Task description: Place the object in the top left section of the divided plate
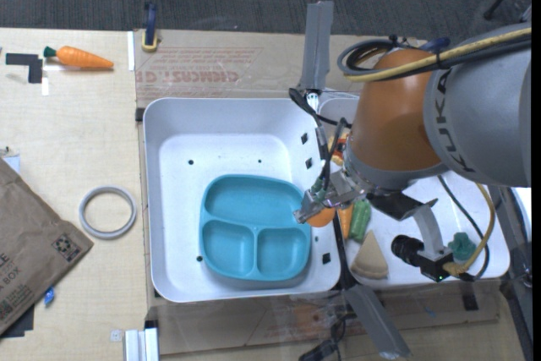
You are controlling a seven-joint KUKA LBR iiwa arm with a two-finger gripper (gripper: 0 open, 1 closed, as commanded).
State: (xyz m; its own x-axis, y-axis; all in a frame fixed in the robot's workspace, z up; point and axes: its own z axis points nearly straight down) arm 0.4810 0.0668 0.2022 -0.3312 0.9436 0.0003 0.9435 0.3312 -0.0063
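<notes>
The blue divided plate (249, 207) lies in the left white bin (169, 182), with one wide section on the far side and two small ones nearer the camera. My gripper (316, 207) hangs over the plate's right rim, at the wall between the two bins. A small orange object (321, 218) sits between its fingertips, partly hidden by them. The grey arm with its orange band (397, 123) covers much of the right bin.
In the right bin lie a green piece (362, 221), an orange stick (344, 221), a beige wedge (370, 258) and a teal piece (462, 248). On the bench to the left are a toy carrot (80, 58), a tape ring (107, 210) and a brown bag (30, 254).
</notes>
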